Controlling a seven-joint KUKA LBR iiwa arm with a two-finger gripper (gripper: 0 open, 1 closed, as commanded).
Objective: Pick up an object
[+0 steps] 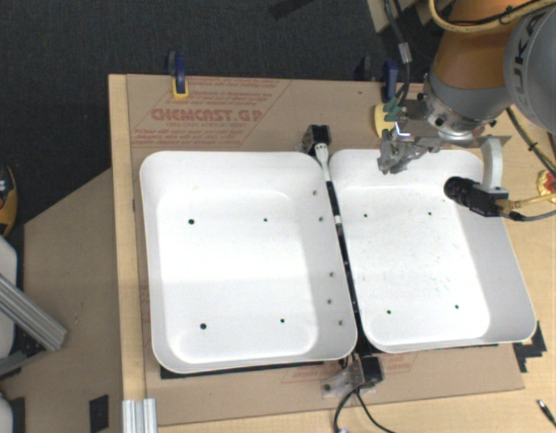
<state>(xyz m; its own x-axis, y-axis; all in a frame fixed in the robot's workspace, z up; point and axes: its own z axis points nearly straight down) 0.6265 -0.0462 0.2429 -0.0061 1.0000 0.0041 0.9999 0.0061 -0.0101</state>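
Note:
My gripper hangs over the far edge of the right bin, near that bin's far-left corner. It is small and metallic below the grey wrist and the orange band. A black connector with a cable sticks out from the arm over the right bin's far-right part. The left bin lies beside it, its white floor marked by small dark dots.
Both bins rest on a brown board clamped at its far edge by a blue-and-yellow clamp. A black strip with a bracket runs between the bins. Cables trail at the front and on the right.

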